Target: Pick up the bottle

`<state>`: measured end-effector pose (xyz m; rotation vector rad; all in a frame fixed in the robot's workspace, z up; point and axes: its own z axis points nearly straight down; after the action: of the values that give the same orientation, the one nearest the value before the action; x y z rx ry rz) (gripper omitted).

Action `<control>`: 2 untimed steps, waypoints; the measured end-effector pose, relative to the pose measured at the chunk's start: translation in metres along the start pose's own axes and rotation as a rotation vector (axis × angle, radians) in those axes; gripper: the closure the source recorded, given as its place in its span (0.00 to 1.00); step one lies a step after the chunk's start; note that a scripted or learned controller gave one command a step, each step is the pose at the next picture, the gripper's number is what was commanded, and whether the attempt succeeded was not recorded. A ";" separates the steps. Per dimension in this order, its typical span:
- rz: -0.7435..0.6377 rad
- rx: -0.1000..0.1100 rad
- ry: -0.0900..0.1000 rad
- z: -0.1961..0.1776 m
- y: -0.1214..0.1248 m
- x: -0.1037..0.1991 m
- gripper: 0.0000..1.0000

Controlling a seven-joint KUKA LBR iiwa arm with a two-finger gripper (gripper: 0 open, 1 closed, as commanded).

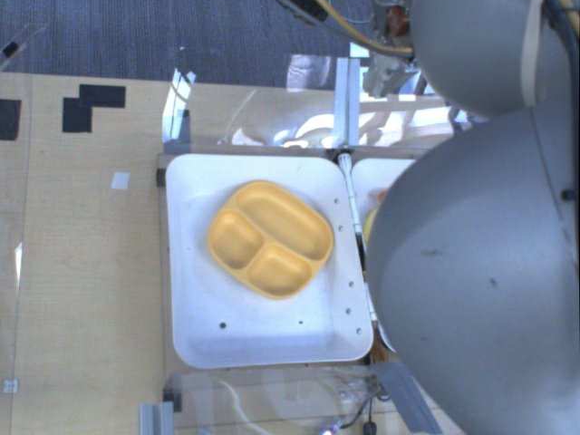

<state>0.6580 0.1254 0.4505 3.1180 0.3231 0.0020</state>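
Start at the wrist end of the arm (390, 27), up at the top of the camera view among its looped cables, just past the back edge of the bins. From this angle you cannot tell whether the gripper is wide or narrow, or whether it carries anything, so treat it as empty-handed until you have proof. Below it, the arm's big grey links (480, 288) hang over nearly all of the right bin (364, 181), leaving a thin strip of white floor beside the divider (355, 234). In that strip sit a reddish sliver and a yellow sliver, too small to name. You cannot tell where the bottle lies, nor its long axis. My guess is that it sits in the right bin beneath the arm, which would put it below and toward the near side of the wrist. The left bin (195, 333) holds a yellow three-part plate (269, 238), tilted on the diagonal and well clear of every wall, with open floor all round it. Room on the right is tight: the divider and back wall are close.
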 end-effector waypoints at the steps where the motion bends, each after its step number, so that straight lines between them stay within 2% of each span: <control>1: -0.001 -0.003 -0.001 -0.009 0.001 0.002 1.00; 2: 0.001 0.004 -0.005 0.018 0.030 -0.044 1.00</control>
<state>0.6215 0.0870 0.4324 3.1214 0.3220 -0.0059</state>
